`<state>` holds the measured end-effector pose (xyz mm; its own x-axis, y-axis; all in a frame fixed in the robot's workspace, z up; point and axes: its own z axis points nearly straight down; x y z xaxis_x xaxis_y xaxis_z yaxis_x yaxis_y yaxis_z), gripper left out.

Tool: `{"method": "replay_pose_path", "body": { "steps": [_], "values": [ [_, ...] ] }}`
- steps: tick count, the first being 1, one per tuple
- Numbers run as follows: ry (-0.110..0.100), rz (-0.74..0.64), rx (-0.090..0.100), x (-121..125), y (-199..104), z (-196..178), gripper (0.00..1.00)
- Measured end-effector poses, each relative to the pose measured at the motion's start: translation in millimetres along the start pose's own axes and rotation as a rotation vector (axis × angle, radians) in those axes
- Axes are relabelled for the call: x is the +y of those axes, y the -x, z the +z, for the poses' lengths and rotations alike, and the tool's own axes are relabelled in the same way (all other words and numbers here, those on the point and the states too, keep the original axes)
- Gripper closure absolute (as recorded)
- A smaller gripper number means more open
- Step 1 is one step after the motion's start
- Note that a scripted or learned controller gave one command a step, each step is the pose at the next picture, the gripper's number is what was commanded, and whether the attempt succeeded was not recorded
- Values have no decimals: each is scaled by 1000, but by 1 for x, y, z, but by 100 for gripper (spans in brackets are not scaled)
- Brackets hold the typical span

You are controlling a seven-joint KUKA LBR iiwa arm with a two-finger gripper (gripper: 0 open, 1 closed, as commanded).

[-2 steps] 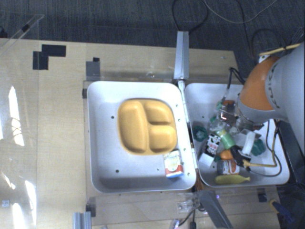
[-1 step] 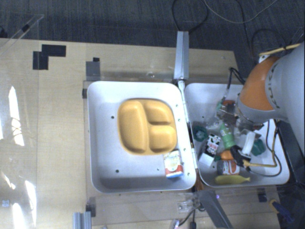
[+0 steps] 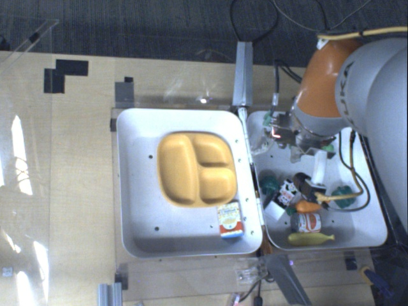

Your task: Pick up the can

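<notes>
A: Looking down on the bench, the camera recorded two white bins side by side. The left bin (image 3: 134, 171) held a yellow divided tray (image 3: 196, 169) at centre frame and a small carton (image 3: 230, 221) just below it, against the bin's lower wall.

B: And where did the can lie?

A: The can (image 3: 308, 222) lay in the right bin (image 3: 373, 225), at the lower right of the frame, amid clutter: a yellow banana (image 3: 310, 238) just below it, an orange object (image 3: 309, 206) just above, and a dark green item (image 3: 270, 185) up and to its left.

B: What was the arm's position?

A: The arm (image 3: 357, 75) entered from the upper right, and the gripper (image 3: 299, 146) hung over the upper part of the right bin, well apart from the can. Whether the gripper was open or closed could not be told at this resolution; nothing was seen held in it.

B: Which step was in hand, then?

A: Judged from this layout, the approach. The next move called for travel toward the lower edge of the frame, then a descent between the banana and the orange object, since crowding there risked a wrong or glancing grasp.
</notes>
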<state>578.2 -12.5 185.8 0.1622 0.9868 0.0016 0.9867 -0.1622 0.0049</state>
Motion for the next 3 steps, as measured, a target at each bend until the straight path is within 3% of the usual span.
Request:
{"method": "replay_pose_path", "body": {
  "steps": [1,2,3],
  "values": [
    [0,0,0,0,0,0,0],
    [-2,-214,-1,-8,76,81,0],
    [-1,-120,-2,65,88,85,0]
  ]
}}
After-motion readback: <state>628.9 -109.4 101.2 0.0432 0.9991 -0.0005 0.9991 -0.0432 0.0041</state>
